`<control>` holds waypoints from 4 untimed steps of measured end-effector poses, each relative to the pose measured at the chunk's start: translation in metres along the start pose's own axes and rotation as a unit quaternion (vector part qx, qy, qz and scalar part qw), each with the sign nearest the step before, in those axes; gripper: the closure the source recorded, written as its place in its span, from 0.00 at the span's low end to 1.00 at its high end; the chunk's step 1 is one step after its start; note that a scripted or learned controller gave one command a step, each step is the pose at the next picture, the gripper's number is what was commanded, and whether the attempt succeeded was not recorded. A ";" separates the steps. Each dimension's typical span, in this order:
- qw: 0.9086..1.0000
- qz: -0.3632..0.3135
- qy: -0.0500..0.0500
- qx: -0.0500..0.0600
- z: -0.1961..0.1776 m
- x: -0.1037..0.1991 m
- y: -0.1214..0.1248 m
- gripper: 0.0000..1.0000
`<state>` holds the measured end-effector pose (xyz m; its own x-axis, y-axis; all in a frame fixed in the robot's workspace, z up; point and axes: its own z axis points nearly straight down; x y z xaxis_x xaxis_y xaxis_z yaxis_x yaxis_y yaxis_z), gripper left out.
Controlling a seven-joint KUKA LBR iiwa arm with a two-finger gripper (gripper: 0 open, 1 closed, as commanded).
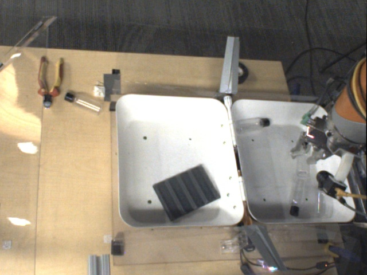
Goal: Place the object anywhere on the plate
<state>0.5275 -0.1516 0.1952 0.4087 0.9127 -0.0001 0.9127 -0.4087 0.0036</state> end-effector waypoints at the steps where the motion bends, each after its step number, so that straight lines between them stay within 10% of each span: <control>1: 0.999 -0.044 0.001 0.000 -0.007 0.100 0.002 1.00; 3: 1.000 0.024 0.000 0.001 0.011 0.273 0.024 1.00; 4: 0.991 -0.137 0.001 0.001 0.003 0.363 -0.008 1.00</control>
<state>0.6684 0.1825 0.1921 0.1451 0.9894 0.0012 0.9894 -0.1452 0.0026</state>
